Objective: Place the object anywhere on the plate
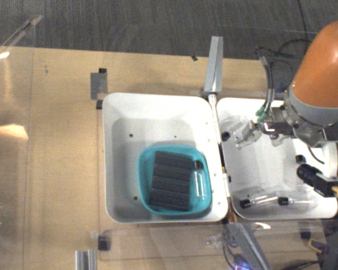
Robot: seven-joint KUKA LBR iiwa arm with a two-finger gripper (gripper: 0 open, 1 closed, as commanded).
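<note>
The gripper (243, 135) hangs over the right bin (281, 176); whether it grips anything cannot be told. In the left bin (119, 151), a dark ribbed block (170, 180) lies on the teal plate (149, 201), its long axis near-vertical, unlabelled.

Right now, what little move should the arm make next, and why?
Probably swing the pincer toward the clear plastic tube with black ends lying by the right white bin's near wall. The pincer hangs over that bin's far-left corner, and I can make out nothing in it. The teal plate in the left white bin already bears a dark ridged block.
</note>
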